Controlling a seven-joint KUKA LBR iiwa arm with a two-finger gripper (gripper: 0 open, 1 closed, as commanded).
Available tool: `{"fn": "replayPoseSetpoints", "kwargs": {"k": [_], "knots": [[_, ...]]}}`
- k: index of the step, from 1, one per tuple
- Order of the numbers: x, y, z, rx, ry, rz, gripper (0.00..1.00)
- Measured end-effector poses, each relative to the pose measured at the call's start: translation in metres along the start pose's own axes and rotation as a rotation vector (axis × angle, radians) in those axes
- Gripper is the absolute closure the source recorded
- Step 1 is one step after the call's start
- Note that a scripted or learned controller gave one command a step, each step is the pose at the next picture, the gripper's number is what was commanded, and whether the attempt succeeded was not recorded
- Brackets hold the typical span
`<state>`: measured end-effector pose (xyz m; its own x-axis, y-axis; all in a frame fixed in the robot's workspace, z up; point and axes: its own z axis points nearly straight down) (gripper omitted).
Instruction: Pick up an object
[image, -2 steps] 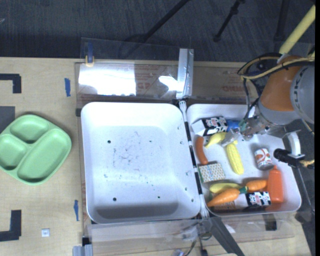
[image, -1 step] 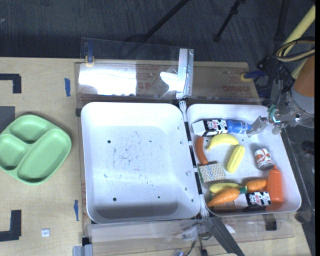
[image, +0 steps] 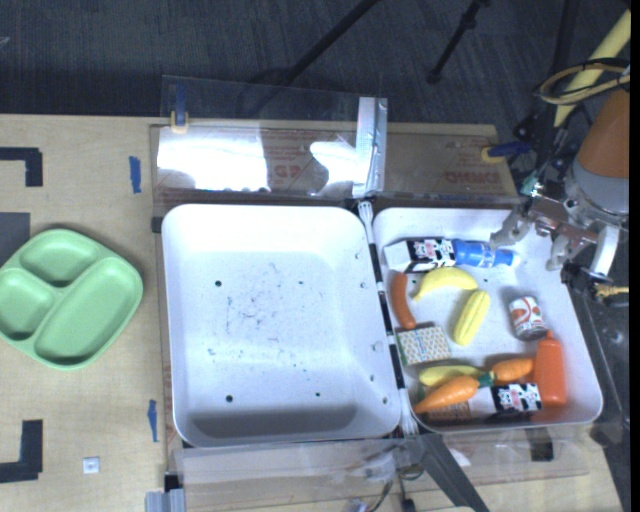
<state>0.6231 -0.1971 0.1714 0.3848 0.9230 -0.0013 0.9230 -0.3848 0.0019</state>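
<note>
The right white bin (image: 588, 330) holds several toy foods. A bottle with a blue end and a cow-patterned label (image: 455, 253) lies at the back. Below it are a yellow banana (image: 445, 283), a yellow corn-like piece (image: 470, 315) and an orange sausage (image: 402, 300). A small can (image: 527, 317) and an orange bottle (image: 550, 370) sit at the right. Carrots (image: 450, 392) and a cow-patterned box (image: 516, 398) lie at the front. My gripper (image: 532, 245) hovers over the bin's back right corner, open, with nothing between its fingers.
The left white bin (image: 270, 320) adjoins the right one. A checked sponge-like block (image: 424, 345) and a second banana (image: 445, 374) lie near the divider. A green divided plate (image: 65, 297) rests on the bench at far left. A clear panel (image: 270, 150) stands behind the bins.
</note>
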Motion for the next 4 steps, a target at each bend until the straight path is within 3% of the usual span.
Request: {"fn": "replayPoseSetpoints", "kwargs": {"k": [1, 2, 3, 4], "knots": [[-0.022, -0.036, 0.049, 0.004, 0.002, -0.146, 0.0], [0.034, -0.045, 0.085, 0.002, 0.002, 0.137, 0.0], [0.018, -0.087, 0.06, 0.005, 0.002, -0.033, 0.0], [-0.022, -0.138, 0.075, 0.002, 0.002, -0.251, 0.0]]}}
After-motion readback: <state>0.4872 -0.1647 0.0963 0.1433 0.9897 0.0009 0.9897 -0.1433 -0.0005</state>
